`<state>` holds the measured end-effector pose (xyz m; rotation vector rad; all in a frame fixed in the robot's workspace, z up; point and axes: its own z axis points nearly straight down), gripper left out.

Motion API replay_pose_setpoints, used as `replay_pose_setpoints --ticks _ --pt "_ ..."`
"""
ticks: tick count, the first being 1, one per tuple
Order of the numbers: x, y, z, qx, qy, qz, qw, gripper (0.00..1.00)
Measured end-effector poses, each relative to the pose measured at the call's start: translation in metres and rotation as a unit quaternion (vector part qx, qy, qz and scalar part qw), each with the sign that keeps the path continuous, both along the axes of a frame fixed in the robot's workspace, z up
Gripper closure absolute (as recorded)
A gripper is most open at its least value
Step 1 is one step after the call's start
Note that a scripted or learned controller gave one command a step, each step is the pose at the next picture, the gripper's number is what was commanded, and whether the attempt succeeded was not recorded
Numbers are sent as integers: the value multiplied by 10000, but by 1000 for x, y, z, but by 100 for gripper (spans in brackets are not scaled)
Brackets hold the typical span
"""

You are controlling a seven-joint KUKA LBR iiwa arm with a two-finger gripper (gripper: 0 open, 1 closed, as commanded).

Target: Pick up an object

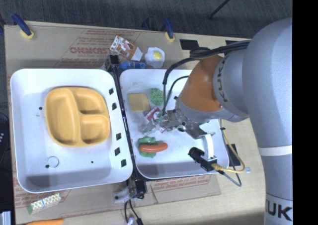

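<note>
My gripper [158, 122] is low over the middle of the right bin [174, 168], reaching in from the right under the orange band. Its tip sits among a red and white packet [151, 114] and a greyish crinkled item [147, 128]. A yellow square block [138, 102] lies just up-left of it, with a green speckled piece [156, 95] beside that. Below the gripper lies a toy hot dog [152, 146], orange-red on green. The arm hides the right half of this bin.
The left bin [30, 169] holds a yellow divided tray [77, 115]. Behind the bins on the cardboard stand a small carton [122, 46], a blue item [132, 65] and a yellow-white round object [155, 57]. A wrapped packet [44, 202] lies at the front left.
</note>
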<state>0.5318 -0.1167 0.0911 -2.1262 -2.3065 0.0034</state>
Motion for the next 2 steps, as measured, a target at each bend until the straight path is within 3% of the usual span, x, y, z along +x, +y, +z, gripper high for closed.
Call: replay_pose_setpoints --ticks 1,2 --pt "57 8 1 -2 -13 598 9982 0" --pt "94 18 1 -9 -8 -117 9999 0"
